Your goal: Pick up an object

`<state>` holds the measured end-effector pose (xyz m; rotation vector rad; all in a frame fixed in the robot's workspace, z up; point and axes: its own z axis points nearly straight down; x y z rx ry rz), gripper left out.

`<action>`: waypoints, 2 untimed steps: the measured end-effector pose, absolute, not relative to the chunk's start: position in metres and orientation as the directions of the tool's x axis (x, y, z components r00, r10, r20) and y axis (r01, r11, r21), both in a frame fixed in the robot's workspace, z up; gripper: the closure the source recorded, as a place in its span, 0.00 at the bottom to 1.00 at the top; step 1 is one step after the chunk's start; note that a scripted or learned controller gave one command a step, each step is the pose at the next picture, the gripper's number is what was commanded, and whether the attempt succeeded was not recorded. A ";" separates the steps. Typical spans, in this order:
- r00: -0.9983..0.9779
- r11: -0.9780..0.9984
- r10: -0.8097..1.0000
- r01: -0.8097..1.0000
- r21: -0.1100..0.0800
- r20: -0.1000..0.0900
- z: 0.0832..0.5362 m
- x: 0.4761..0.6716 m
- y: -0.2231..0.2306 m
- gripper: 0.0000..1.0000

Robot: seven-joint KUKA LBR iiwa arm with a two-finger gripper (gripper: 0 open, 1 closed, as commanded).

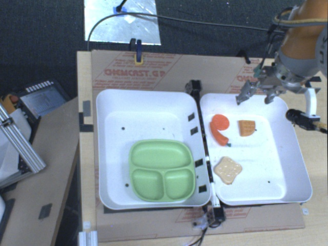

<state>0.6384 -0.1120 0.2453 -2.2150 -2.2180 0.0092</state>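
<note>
A brown surface (169, 68) with red print fills mid-frame. Two white bins sit directly on it, touching: left bin (110, 137) at centre-left, right bin (287, 152) at centre-right.

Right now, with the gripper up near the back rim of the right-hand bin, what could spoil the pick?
The gripper hangs open over the right bin's back rim, apart from every item; a straight descent may hit the rim. The orange curved piece and small waffle piece lie close together, so closing on one might nudge the other. The flat toast piece looks hard to grip.
</note>
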 end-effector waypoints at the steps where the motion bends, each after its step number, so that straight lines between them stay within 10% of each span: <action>1: -0.003 0.003 1.000 1.000 0.002 0.000 0.252 0.640 -0.112 0.00; 2: -0.001 0.001 1.000 1.000 -0.003 0.000 0.190 0.641 -0.116 0.00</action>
